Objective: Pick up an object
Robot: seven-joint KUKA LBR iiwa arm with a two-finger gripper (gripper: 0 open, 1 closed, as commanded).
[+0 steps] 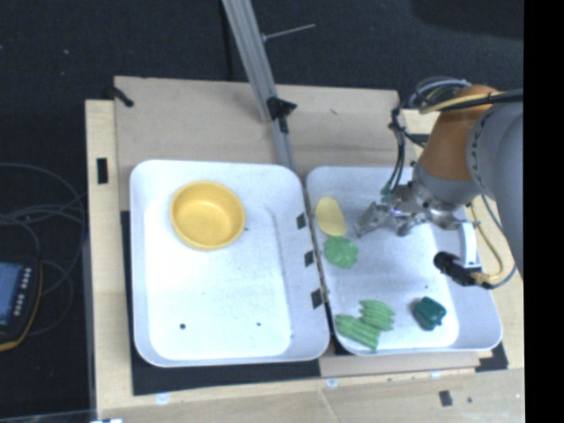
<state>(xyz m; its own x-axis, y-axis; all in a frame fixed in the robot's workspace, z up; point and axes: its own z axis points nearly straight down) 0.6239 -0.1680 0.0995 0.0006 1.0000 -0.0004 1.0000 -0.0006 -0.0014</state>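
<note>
Gripper (374,221): it hangs over the upper part of the right bin, and its two fingers point to the left — I cannot tell if they are spread or pressed together, and nothing is seen between them.
Arm (458,148): grey, with the orange band above the wrist; it comes in from the right side, and cables run along it.
Pale yellow object (330,216): it lies in the right bin close to the left wall, just beside the fingertips, on their left.
Round green object (341,253): in the same bin, just below the yellow one, near to it.
Ribbed green pieces (366,321): two of them, at the bottom of the right bin, touching one another.
Dark teal object (430,312): bottom right part of the right bin, apart from the green pieces.
Right bin (397,271): white and shallow, it holds all the small objects.
Left bin (220,298): white — it holds a yellow bowl (208,215) in its upper left part, standing upright.
Bench (344,113): light wood colour, with a grey metal pole (251,47) that goes up from between the bins.
</note>
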